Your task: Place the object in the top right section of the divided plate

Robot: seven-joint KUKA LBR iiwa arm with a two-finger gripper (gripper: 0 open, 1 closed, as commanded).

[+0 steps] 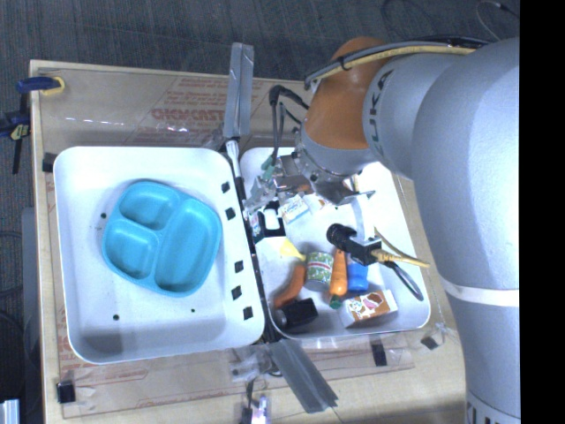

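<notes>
Looming closest is the grey arm (459, 148), leaning over the right bin (402, 206). Left bin (79, 237) has the blue divided plate (163, 237), with nothing on it yet. Our hand (275, 191) sits low among the clutter, so we reckon we're at the picking stage; grip state, can't tell. Next up: grab something, like the carrot (339, 272), and lift.

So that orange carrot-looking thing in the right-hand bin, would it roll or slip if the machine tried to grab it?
Probably. The carrot looks rounded and tapered, so it may roll or squirt out of a pinch. Its glossy look suggests light, stiff toy plastic. It lies packed against a can and a blue item, which may block a clean grab.
</notes>
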